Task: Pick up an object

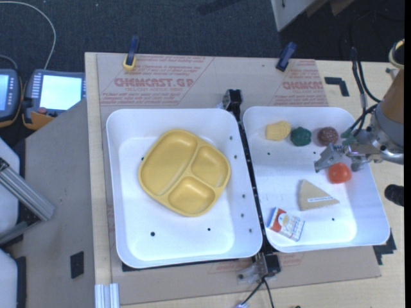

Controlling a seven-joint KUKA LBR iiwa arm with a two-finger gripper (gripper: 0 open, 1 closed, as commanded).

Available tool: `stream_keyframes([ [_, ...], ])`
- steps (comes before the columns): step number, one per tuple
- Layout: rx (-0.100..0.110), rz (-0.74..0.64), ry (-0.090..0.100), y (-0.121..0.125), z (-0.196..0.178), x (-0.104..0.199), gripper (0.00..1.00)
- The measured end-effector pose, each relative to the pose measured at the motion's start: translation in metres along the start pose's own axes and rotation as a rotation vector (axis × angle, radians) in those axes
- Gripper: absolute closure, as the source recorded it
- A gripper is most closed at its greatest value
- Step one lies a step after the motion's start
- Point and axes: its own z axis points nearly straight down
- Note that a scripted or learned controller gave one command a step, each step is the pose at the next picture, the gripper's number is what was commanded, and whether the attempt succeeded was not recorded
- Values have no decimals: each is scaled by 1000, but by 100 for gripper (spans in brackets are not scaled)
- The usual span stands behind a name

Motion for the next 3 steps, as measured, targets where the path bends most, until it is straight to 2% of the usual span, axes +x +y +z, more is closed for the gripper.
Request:
stream_keyframes([
  [1,-12,-3,-2,3,-6,0,0],
  [2,-6,-2,-1,8,40,-4,0],
  [3,-4,-3,1,6,94,7,0],
])
